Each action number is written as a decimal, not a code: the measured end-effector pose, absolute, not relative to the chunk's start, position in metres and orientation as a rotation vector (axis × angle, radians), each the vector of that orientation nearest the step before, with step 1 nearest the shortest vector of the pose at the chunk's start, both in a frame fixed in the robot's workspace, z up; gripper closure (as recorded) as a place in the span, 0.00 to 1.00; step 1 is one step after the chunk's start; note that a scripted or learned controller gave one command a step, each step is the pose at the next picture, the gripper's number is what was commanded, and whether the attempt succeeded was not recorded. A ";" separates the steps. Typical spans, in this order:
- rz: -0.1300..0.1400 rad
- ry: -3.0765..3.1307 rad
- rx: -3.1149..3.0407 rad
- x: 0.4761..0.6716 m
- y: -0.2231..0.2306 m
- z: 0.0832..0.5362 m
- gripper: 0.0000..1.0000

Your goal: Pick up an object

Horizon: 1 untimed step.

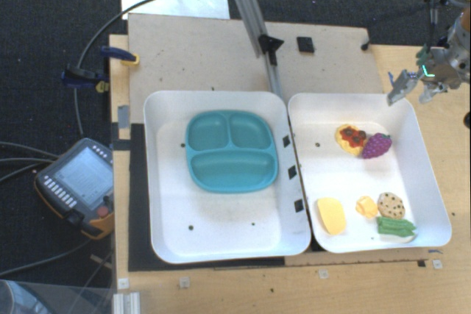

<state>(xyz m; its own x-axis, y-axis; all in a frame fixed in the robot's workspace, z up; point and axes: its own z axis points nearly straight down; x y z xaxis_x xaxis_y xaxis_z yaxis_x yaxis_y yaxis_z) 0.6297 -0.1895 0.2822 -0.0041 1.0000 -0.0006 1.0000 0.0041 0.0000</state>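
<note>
The right bin (412, 158) holds several toy foods. A pizza slice (350, 137) lies beside purple grapes (377, 145) near its back. Along the front lie a yellow wedge (331, 216), a small orange piece (366, 207), a chocolate-chip cookie (391, 205) and a green pea pod (397, 228). My gripper (412, 91) hangs open above the bin's back right corner, up and to the right of the grapes, with nothing between its fingers.
A teal divided plate (232, 151) lies in the left bin (169, 187). A slanted metal pole (246, 0) rises behind the bins. A teach pendant (77, 184) and cables lie on the floor to the left.
</note>
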 end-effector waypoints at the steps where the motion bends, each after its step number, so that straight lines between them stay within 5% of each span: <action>1: 0.001 2.225 2.215 0.630 -0.189 0.283 0.00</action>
<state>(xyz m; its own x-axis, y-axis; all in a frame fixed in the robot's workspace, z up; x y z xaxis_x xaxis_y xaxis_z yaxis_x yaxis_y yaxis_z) 0.6303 -0.1894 0.2834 -0.0046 1.0000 -0.0011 1.0000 0.0046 0.0022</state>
